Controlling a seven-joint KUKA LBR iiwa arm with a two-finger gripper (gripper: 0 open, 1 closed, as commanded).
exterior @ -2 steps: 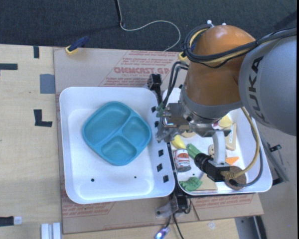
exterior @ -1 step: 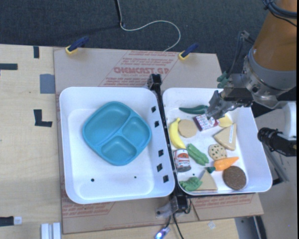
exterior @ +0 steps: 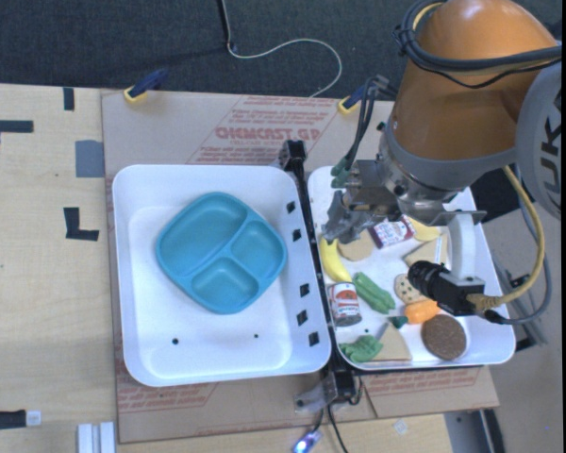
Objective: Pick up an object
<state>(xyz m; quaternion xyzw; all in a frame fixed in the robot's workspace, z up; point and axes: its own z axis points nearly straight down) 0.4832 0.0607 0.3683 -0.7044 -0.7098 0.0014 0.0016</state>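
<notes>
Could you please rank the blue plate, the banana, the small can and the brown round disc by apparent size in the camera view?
1. blue plate
2. banana
3. brown round disc and small can: look alike, so unranked.

Left bin [exterior: 137, 253]: you have one blue divided plate [exterior: 221, 252]. Right bin [exterior: 495, 343]: you have a banana [exterior: 334, 261], a small can [exterior: 345, 303], green pieces [exterior: 373, 292], a carrot [exterior: 421, 312] and a brown disc [exterior: 444, 337]. Gripper [exterior: 351, 217] hangs above the banana end, near the divider.

Faint red print on cardboard sheet [exterior: 255, 130], not legible, partial "K" on arm [exterior: 557, 149]
</notes>
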